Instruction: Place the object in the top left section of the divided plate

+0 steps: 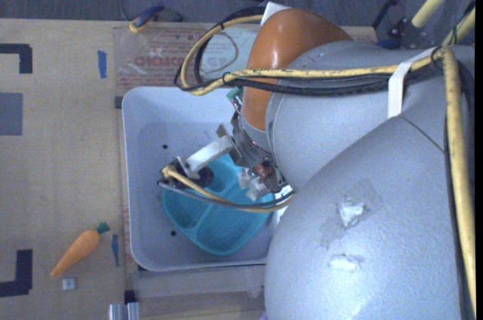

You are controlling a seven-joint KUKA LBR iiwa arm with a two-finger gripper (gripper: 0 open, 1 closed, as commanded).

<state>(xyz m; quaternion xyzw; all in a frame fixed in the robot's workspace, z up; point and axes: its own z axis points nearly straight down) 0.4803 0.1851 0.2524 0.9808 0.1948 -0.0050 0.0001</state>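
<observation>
Over the blue divided plate (215, 228), your gripper (253, 173) hung, grip state unreadable; likely the placing step, and you next needed to line up with its top-left section.

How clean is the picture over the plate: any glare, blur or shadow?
Camera view: fairly sharp; soft glare on the orange band; the arm hides the blue plate on its right part and shades it; the carrot on the bench is evenly lit.
</observation>
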